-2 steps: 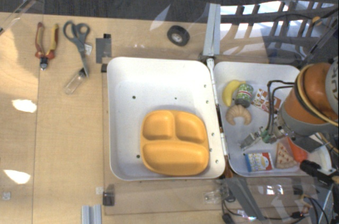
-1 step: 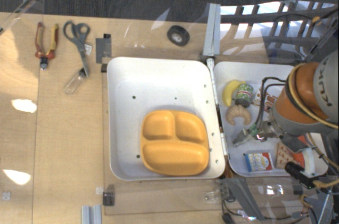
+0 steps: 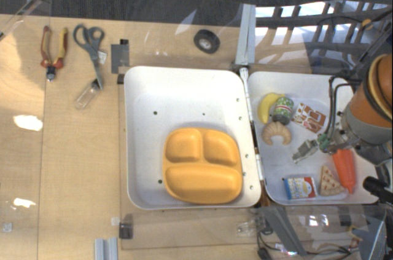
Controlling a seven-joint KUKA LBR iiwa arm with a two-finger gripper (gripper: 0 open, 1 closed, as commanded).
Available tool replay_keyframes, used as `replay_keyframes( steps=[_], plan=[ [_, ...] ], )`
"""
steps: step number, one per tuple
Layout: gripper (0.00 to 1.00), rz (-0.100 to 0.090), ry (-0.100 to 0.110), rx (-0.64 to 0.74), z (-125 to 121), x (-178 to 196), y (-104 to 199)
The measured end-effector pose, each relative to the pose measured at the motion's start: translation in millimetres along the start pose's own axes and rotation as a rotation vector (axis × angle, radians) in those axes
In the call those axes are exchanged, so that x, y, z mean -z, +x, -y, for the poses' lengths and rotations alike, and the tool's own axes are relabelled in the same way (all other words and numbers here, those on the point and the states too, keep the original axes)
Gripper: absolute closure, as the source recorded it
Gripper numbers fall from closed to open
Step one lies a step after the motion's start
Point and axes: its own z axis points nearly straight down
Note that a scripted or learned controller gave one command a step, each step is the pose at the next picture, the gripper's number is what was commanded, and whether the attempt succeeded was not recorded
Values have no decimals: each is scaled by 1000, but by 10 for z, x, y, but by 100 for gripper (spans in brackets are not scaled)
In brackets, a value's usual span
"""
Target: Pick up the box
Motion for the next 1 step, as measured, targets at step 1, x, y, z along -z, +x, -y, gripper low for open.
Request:
replay_keyframes(
  steps=[1],
  plan=[
    [0,1,-3,96,6,-710,-40]
  ],
)
